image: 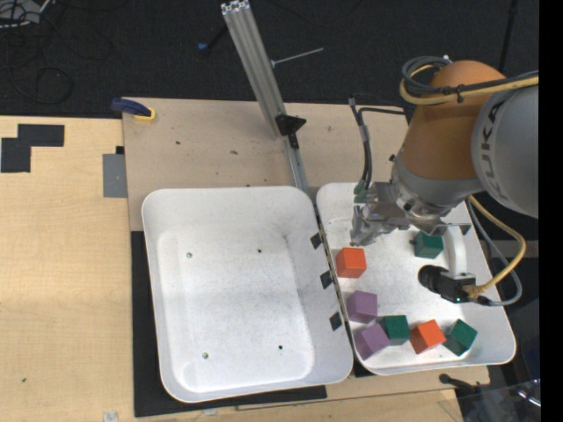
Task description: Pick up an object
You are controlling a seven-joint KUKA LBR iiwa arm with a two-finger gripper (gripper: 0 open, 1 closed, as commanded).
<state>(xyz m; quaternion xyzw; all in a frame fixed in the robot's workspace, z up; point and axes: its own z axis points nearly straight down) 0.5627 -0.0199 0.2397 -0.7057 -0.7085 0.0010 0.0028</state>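
The gripper (362, 233) hangs just at 11 o'clock of the orange cube (351, 261); whether it is clenched, I cannot tell.

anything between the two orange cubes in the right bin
Yes: in the camera view a purple cube and a green cube lie between the upper orange cube and lower orange cube.

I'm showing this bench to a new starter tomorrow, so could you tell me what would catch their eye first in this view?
The big grey and orange arm reaching in from the right stands out first, its gripper hanging just above an orange block in the right bin. Next come the coloured blocks scattered in that bin: purple, green and a second orange one. A metal rail slants across the bench behind the bins.
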